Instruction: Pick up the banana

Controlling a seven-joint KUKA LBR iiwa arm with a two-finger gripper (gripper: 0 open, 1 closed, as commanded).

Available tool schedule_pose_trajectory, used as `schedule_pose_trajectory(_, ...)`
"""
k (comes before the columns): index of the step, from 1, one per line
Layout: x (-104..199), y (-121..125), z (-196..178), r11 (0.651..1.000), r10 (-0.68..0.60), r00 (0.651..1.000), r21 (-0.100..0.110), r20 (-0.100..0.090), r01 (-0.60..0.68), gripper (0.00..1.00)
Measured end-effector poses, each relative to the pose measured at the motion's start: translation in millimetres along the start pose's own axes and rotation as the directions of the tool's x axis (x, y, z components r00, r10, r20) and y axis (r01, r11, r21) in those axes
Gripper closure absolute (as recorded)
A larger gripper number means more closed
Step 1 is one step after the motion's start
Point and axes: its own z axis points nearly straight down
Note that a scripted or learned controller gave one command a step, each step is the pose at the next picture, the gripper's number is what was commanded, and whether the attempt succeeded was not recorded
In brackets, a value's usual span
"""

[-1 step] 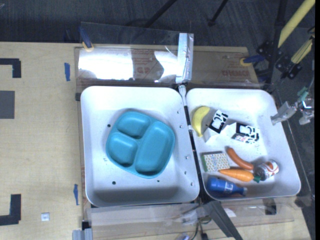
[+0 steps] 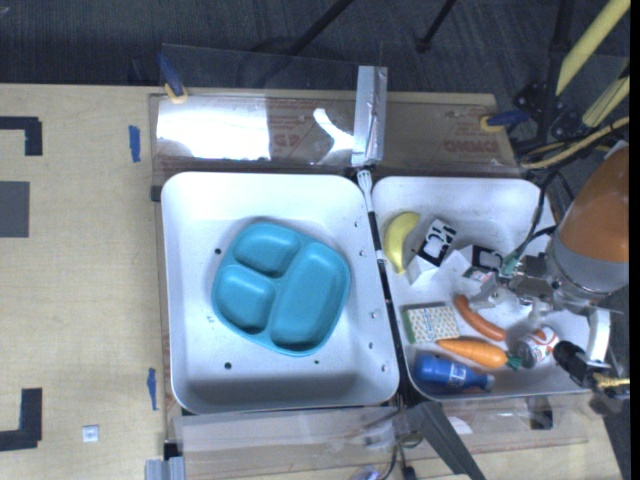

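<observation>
The banana (image 2: 400,240) is yellow and short. It lies at the far left of the right bin (image 2: 470,190), against the wall shared with the left bin. A black-and-white tagged block (image 2: 437,240) sits just to its right. My gripper (image 2: 500,283) hangs over the middle right of the same bin, well to the right of the banana and a little nearer the front, above an orange sausage (image 2: 476,319). Nothing shows between its tips. The grey arm with its orange band (image 2: 603,218) comes in from the right edge.
The right bin also holds a patterned card (image 2: 432,323), a carrot (image 2: 470,351), a blue bottle (image 2: 450,373) and a small white-and-orange ball (image 2: 540,345) along its front. In the left bin (image 2: 190,218) lies a blue divided plate (image 2: 282,285).
</observation>
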Motion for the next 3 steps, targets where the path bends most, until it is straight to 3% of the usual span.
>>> schedule_pose_trajectory(1, 31, -32, -85, 0.993, -0.116, 0.993, -0.002, 0.001, 0.116, 0.0)
schedule_pose_trajectory(2, 53, -23, 23, 0.92, 0.393, 0.92, -0.008, -0.008, -0.393, 0.0)
schedule_pose_trajectory(3, 54, -20, 11, 0.919, 0.394, 0.919, -0.015, -0.014, -0.394, 1.0)
